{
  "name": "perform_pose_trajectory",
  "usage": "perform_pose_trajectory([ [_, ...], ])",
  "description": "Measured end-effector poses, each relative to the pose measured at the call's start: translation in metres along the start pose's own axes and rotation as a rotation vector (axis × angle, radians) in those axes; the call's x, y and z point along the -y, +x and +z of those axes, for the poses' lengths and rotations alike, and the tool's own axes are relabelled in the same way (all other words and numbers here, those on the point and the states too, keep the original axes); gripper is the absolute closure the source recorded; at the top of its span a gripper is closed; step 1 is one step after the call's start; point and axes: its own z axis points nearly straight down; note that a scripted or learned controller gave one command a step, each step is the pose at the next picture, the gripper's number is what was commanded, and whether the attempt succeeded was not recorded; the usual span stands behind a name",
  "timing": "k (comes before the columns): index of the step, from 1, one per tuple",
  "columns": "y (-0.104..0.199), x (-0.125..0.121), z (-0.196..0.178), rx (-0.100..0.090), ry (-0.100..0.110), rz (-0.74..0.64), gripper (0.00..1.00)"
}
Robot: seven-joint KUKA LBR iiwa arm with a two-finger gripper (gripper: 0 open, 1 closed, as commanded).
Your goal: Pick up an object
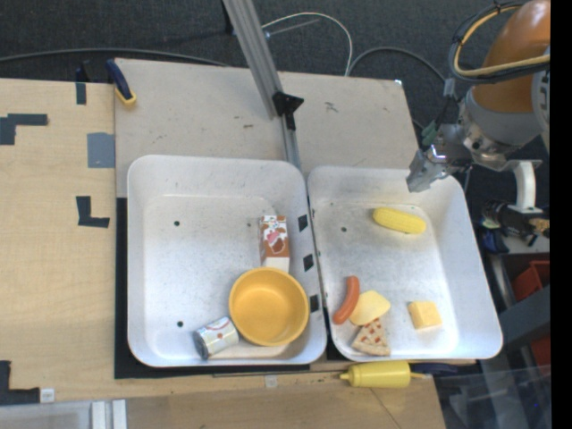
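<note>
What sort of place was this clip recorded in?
Most likely a robotics lab bench set up for grasping trials: two white bins holding toy food like a yellow bowl and a pizza slice, the gripper nearby, cables on dark carpet.

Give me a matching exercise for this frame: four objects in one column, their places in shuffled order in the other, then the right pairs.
Objects:
1. yellow bowl
2. corn cob
3. mustard bottle
4. small can

Places:
A. on the bench, just outside the right bin's near edge
B. upper part of the right bin
C. left bin, near front corner, beside the bowl
D. left bin, lower right, in front of the carton

Pairs: 1-D, 2-B, 3-A, 4-C
</note>
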Motion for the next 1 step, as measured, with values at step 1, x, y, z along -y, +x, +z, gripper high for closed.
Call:
perform_pose_trajectory([
  [1, 0.0517, -0.0054, -0.0049, -0.003, 0.005, -0.004, 1.00],
])
